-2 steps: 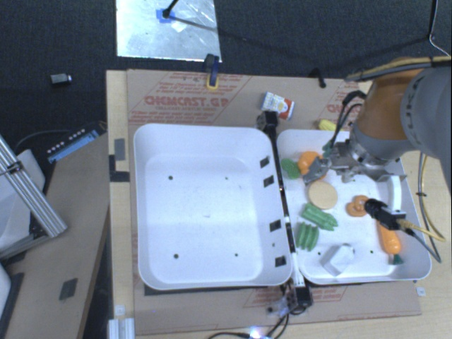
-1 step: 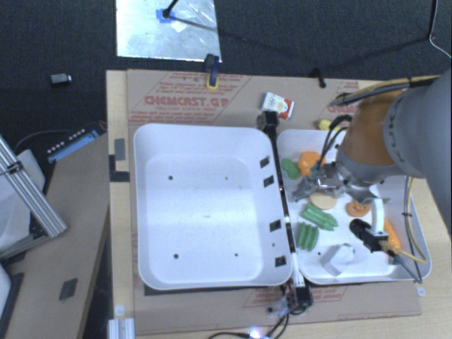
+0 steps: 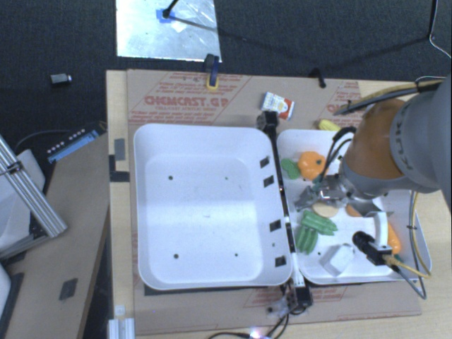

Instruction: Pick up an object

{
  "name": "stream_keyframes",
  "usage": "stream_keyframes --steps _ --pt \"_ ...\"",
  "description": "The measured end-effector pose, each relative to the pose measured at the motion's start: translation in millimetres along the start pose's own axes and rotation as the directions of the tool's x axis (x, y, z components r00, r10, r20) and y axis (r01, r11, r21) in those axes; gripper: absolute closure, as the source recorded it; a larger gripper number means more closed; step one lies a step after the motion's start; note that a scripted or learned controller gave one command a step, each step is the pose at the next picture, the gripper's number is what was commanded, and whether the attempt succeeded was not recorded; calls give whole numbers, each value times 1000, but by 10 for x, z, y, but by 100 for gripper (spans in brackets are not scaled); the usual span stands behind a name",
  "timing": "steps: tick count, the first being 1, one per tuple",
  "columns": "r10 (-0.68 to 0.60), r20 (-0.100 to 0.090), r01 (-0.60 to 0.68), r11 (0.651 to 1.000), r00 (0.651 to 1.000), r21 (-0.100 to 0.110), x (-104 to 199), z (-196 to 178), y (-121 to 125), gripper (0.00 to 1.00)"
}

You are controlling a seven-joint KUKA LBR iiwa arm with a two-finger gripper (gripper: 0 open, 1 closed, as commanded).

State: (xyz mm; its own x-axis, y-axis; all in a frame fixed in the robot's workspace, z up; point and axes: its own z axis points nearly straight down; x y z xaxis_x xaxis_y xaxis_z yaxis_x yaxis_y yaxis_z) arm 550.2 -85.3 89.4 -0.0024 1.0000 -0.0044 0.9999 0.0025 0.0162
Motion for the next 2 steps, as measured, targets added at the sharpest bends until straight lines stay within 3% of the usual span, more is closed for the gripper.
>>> stream_keyframes --steps 1,2 --pt "0 2 0 1000 1000 -5 -12 -116 22 100" --pt "-2 -3 2 1000 1000 11 -159 -112 399 100"
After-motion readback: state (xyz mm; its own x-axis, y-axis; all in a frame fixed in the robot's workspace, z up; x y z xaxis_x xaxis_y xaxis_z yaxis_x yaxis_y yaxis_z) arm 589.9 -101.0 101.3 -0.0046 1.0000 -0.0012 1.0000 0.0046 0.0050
